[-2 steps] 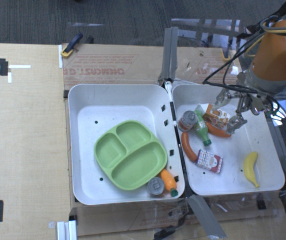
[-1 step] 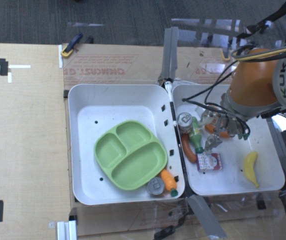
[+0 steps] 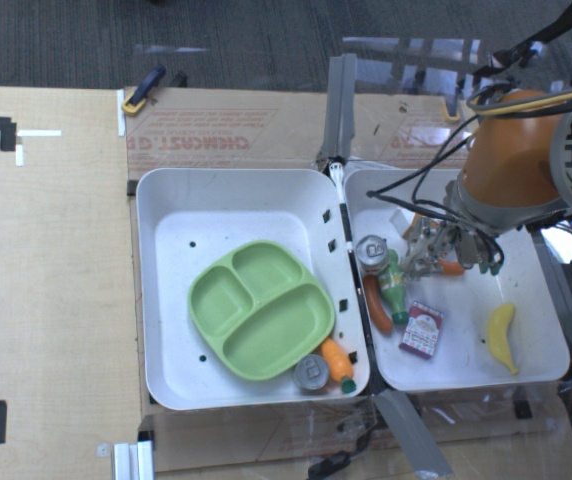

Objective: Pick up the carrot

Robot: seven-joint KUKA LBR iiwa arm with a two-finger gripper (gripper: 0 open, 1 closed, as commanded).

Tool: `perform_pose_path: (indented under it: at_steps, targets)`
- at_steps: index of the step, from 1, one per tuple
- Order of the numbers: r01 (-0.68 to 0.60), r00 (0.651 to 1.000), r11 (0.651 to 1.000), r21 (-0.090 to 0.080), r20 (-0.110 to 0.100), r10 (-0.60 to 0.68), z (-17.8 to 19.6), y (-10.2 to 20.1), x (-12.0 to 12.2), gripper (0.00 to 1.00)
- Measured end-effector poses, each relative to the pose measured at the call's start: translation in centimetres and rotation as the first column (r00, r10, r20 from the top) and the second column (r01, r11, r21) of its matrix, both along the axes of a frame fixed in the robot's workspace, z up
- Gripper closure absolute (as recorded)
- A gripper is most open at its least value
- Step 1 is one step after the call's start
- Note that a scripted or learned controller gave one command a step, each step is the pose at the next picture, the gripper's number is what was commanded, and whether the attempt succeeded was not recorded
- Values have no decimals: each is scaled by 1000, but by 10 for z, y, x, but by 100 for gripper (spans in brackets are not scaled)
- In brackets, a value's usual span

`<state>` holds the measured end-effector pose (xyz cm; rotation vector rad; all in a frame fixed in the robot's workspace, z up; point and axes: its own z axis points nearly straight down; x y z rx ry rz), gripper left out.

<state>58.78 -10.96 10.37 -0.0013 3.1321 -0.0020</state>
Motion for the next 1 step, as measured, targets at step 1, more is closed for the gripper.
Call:
perform_pose_path:
  at_steps: [1]
  targets:
    - [-22, 1000, 1000, 2, -3, 22, 90, 73, 31, 100]
